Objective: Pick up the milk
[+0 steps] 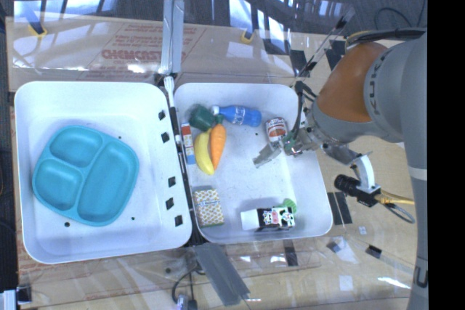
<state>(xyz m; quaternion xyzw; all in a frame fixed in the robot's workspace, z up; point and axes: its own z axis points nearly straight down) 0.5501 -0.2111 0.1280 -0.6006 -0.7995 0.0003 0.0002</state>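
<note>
The milk (269,218) is a small carton with a black-and-white cow print and a green cap. It lies on its side near the front edge of the right bin (240,181). My gripper (266,155) hangs over the middle right of that bin, well behind the milk and just in front of a small can (276,128). It is apart from the milk. The grey arm with its orange band (349,94) reaches in from the right.
The right bin also holds a blue bottle (240,115), a green item (200,116), a carrot (216,144), a banana (203,155) and a tan box (209,206). A blue divided plate (86,174) lies in the left bin (43,102).
</note>
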